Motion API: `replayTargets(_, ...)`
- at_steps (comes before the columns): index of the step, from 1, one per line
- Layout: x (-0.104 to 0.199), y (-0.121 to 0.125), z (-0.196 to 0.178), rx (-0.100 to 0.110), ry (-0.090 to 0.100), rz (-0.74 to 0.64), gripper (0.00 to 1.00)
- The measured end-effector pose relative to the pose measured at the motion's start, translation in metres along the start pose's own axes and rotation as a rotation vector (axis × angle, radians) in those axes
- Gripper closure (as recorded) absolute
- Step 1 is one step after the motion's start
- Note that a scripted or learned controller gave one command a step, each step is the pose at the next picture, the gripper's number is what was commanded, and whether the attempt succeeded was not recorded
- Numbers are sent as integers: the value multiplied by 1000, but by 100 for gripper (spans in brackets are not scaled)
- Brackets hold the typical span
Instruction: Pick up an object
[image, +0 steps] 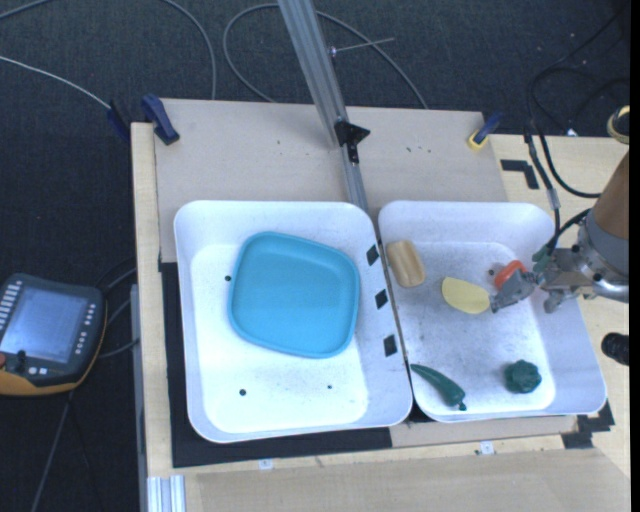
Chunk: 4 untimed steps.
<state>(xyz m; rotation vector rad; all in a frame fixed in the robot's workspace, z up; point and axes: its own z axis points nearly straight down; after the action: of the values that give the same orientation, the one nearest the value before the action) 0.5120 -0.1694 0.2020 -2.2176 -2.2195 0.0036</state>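
In the right bin (570, 395) lie a tan bread-like piece (405, 262), a pale yellow piece (465, 294), a green pepper (440, 385) and a dark green lump (521, 376). My gripper (507, 288) reaches in from the right, low over the bin's middle right. It sits just right of the yellow piece. A small orange-red item (509, 269) shows right at the gripper's tip; whether it is gripped is unclear.
The left bin (200, 330) holds a blue square plate (295, 293). A metal post (320, 70) slants down to the gap between the bins. Black cables (560, 170) hang at the right by the arm. A handheld pendant (45, 330) lies far left.
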Motion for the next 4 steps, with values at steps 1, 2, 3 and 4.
replayTargets(1, 2, 2, 42, -1, 0, 0, 0)
replayTargets(2, 9, -6, 98, 0, 0, 0, 0)
replayTargets(3, 9, -4, 85, -6, -1, 1, 100)
replayTargets(4, 16, 0, 40, -8, -2, 0, 100)
